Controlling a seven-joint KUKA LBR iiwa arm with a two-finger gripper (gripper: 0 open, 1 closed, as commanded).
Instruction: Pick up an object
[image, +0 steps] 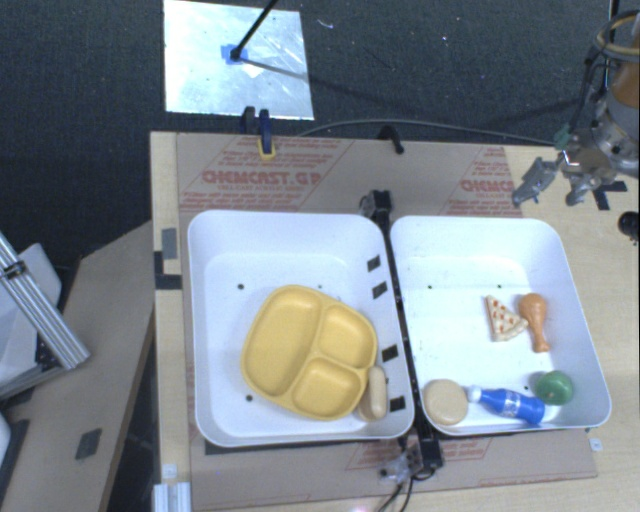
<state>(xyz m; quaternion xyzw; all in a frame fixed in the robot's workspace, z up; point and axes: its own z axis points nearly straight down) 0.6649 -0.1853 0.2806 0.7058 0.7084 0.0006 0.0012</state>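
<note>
My gripper (558, 186) hangs at the upper right, above the bench just beyond the far right corner of the right bin (450, 250). Its fingers are spread open and hold nothing. In that bin lie a pizza slice (504, 318), an orange drumstick (536, 319), a green ball (552, 386), a blue bottle (511, 404) and a round tan bun (446, 401). All of them sit in the bin's near right part, well below the gripper.
The left bin (225, 260) holds a yellow divided plate (310, 350) with a small tan bread roll (375, 392) at its near right edge. A black divider with clips (392, 300) runs between the bins. A blue clamp (264, 130) stands behind the bench.
</note>
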